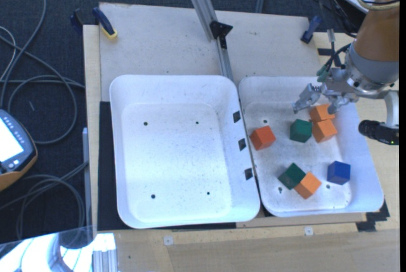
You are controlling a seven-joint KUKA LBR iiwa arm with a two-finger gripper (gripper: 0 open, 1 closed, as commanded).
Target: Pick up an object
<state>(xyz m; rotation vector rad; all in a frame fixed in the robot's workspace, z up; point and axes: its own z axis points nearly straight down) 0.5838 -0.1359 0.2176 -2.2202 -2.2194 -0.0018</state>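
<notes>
Camera view is showing your gripper (315, 96) hovering open and empty over the right bin (361, 156), so you are wanting to centre it over the nearest orange block (321, 113) before descending.

You've got a grey KUKA arm (374, 68) with a wide orange band (379, 36) above the wrist, a pale ring on top of it. Small silver metal two-finger gripper (311, 98), thin dark cables at the wrist, black stub low on the right.
</notes>
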